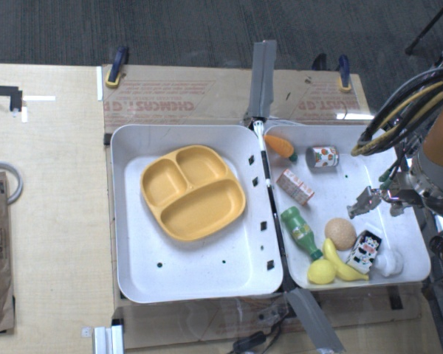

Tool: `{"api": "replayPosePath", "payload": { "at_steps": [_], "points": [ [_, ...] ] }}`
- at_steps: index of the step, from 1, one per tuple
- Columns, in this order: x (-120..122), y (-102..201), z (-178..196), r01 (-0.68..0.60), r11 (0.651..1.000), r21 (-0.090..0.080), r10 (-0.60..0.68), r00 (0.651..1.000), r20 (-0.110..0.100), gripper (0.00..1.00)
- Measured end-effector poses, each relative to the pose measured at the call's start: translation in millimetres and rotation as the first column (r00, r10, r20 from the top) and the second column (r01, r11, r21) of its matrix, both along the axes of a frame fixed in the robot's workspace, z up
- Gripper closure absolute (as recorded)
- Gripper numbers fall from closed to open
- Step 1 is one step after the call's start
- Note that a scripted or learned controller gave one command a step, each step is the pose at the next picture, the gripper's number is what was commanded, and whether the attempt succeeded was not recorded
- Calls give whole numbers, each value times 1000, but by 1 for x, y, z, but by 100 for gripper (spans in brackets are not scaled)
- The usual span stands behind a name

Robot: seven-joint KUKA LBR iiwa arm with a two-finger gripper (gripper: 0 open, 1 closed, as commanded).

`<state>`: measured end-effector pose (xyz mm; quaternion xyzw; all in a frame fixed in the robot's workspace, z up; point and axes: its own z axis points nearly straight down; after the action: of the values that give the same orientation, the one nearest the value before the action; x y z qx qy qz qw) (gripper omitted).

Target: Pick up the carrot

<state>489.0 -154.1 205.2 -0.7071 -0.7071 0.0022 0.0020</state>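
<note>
Carrot (pixel 280 146), small and orange, lies in the far left corner of the right bin (pixel 410 271), close against the divider wall and untouched. Going left to right: the left bin (pixel 125 220) holds a yellow divided plate (pixel 193 192) near its centre. In the right bin, beyond the carrot, sit a small carton (pixel 295 186), a green bottle (pixel 300 232), a can (pixel 323 156) by the far edge, a lemon (pixel 321 271), a banana (pixel 343 264), a brown ball (pixel 340 233) and a milk carton (pixel 366 250) toward the near edge. The gripper (pixel 365 201) hangs over the right side of that bin, fingers spread and holding nothing, well apart from the carrot. The likely risk: with the carrot tucked against the wall, a finger may strike the rim or push the carrot aside, and the nearby carton could be nudged.
</note>
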Motion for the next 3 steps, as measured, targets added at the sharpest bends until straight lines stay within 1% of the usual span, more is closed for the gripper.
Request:
{"api": "replayPosePath", "payload": {
  "at_steps": [1,2,3],
  "points": [
    [34,17,-116,-17,1000,0,17,1000,3,0],
    [51,35,-116,384,923,-2,-384,923,1,0],
    [134,70,-16,467,884,-4,-467,884,3,0]
  ]
}}
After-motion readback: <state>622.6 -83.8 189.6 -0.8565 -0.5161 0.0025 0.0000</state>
